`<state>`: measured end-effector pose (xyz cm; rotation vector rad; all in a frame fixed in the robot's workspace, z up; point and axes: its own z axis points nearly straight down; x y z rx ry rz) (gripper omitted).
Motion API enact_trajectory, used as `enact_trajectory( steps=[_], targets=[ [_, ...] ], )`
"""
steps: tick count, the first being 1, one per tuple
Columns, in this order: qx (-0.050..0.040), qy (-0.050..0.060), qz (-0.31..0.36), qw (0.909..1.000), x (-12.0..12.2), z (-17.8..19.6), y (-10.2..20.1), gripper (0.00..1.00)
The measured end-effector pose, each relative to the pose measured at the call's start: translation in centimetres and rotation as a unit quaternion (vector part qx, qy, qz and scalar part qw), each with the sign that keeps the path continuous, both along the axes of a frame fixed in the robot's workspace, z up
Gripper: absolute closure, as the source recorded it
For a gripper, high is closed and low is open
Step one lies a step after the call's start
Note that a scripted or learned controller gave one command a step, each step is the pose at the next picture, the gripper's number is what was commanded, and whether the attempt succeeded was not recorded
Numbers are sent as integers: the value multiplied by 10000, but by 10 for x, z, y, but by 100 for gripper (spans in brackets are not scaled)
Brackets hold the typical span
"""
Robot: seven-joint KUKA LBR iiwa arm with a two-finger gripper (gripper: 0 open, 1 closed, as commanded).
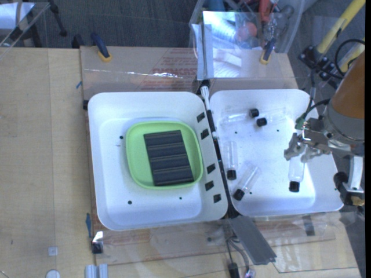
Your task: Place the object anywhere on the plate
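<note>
Although several look-alike pieces lie in the right bin [307, 100], the task's object is most likely one of the small clear vials with black caps scattered across its floor. One vial [295, 175] lies near the bin's right edge, directly beneath the gripper [301, 149], cap toward the front edge. Another [246, 183] rests toward the front-left corner, a third [231, 158] lies along the left wall, and two loose-looking black caps [257, 117] sit near the back edge beside a faint clear tube.

Judging by looks, such a vial would be very light, rigid and smooth: a thin transparent cylinder that may roll when nudged and slip from a loose pinch. It is probably plastic, though glass cannot be ruled out, so a gentle squeeze seems wise. The best hold would be across the middle of the barrel, fingers set square to its long axis, or at the cap, where the dark material may offer more grip.

The gripper hangs low over the right side of that bin, above the vial; whether its claw is wide or narrow cannot be told from this angle, and nothing can be seen between its tips.

The green plate [134, 155] sits in the middle of the left bin [104, 155], carrying a dark ribbed block [168, 157].

No brand, label or legible writing can be read on the vials, plate or bins.
</note>
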<state>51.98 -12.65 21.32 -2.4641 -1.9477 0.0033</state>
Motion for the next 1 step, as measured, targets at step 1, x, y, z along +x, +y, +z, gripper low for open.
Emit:
enact_trajectory(
  steps=[1],
  targets=[
    [0,-1,-1,10000,0,0,0,0]
  ],
)
